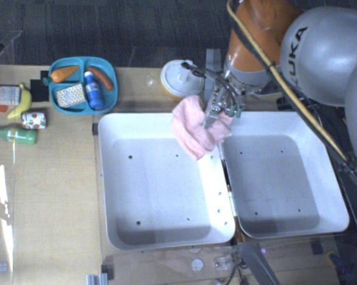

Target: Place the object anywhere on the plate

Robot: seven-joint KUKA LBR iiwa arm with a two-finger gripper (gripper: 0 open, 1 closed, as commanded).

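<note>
A pink cloth hangs crumpled over the far end of the wall between the two white bins, lifted off the bin floors. My gripper is at the cloth's upper right edge, fingers shut on the fabric, with the arm reaching in from the upper right. The blue divided plate lies on the bench at the far left, beyond the left bin's back corner and well to the left of the gripper. It holds an orange carrot, a blue bottle and other toy food.
A white and yellow round container stands behind the bins, just left of the gripper. A banana, a small can, a green bottle and a carton sit at the far left. Left bin, right bin.
</note>
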